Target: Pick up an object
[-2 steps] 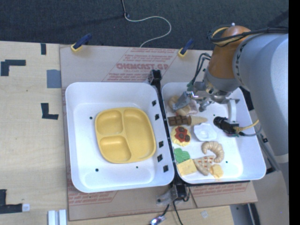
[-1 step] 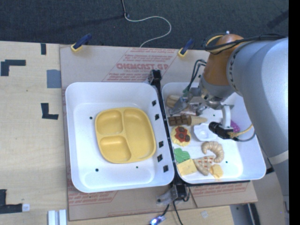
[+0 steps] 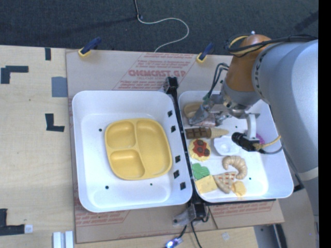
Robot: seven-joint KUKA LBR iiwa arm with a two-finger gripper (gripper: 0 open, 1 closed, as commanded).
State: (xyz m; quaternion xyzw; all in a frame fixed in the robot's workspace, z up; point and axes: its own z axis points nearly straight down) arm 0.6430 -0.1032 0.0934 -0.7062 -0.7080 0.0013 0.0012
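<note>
My gripper (image 3: pixel 202 117) hangs low over the far left part of the right bin (image 3: pixel 276 169), coming down from the orange-banded wrist. It hovers just above a brown chocolate bar (image 3: pixel 198 134) and beside a beige round piece (image 3: pixel 192 109). I see nothing clearly held in it. Toward the front of the same bin lie a round tart with red topping (image 3: pixel 200 149), a white cup (image 3: pixel 223 148), a croissant (image 3: pixel 235 164), a green piece (image 3: pixel 200 170), a yellow cheese block (image 3: pixel 206 184) and a waffle slice (image 3: pixel 226 181).
The left bin (image 3: pixel 88 138) holds a yellow divided plate (image 3: pixel 138 149). A black divider (image 3: pixel 178 133) with clips runs between the bins. The arm's big grey body covers the right side of the right bin. A small pink piece (image 3: pixel 260 138) lies near the wrist.
</note>
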